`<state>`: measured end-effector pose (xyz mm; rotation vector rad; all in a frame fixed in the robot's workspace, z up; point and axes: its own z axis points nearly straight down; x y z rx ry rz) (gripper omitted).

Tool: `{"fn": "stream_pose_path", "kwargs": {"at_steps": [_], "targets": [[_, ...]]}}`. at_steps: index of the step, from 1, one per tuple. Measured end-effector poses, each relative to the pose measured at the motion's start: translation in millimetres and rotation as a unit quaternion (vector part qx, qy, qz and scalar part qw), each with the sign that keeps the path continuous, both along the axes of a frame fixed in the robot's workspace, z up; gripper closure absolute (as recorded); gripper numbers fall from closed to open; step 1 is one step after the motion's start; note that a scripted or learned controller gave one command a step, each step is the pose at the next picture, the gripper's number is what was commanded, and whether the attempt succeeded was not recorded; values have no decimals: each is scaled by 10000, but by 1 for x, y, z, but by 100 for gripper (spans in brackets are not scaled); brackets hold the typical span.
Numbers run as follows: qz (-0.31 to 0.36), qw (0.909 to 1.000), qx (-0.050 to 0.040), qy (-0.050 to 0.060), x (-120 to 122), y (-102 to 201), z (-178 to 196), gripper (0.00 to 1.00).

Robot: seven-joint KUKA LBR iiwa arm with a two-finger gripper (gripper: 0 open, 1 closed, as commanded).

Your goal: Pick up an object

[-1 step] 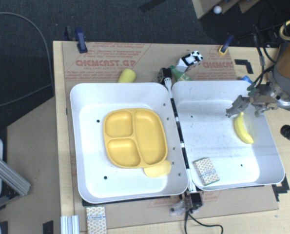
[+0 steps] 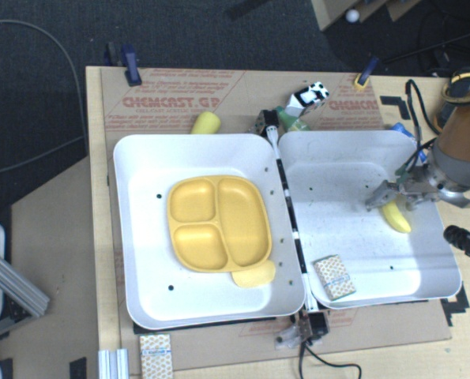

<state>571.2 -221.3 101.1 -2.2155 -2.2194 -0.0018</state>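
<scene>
currently the bench (image 2: 179, 93), a brown board printed with red lettering, carries two shallow white bins set side by side and touching along their inner edges. the left bin (image 2: 140, 172) is the larger in view. near its centre lies a yellow divided plate (image 2: 219, 223) with three compartments, lying flat. a smaller flat yellow piece (image 2: 254, 275) sticks out from under the plate's near edge, toward the bin's near right corner.

the right bin (image 2: 337, 164) receives the arm (image 2: 460, 148), which enters over the bin's right edge; its orange band sits above the grey wrist. the gripper (image 2: 392, 198) is low over the right half of this bin, with its fingers spread apart and pointing toward the bin's middle. a small yellow banana-shaped object (image 2: 397, 217) lies on the bin floor just beside and below the fingertips, toward the near side; it is not between the fingers, and contact cannot be determined. a small patterned box (image 2: 333, 277) rests against the near edge of the right bin, toward its near left corner.

on the bench behind the bins, a yellow rounded object (image 2: 206, 122) sits just beyond the left bin's far edge. a black-and-white toy (image 2: 310, 97) stands near the far end of the seam between the bins. a second patterned box (image 2: 156, 354) lies at the bench's near edge, in front of the left bin.
</scene>
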Motion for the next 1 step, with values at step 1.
{"fn": "stream_pose_path", "kwargs": {"at_steps": [1], "targets": [[-3, 10000, -17, -17, 1, -1, 11, 100]]}}
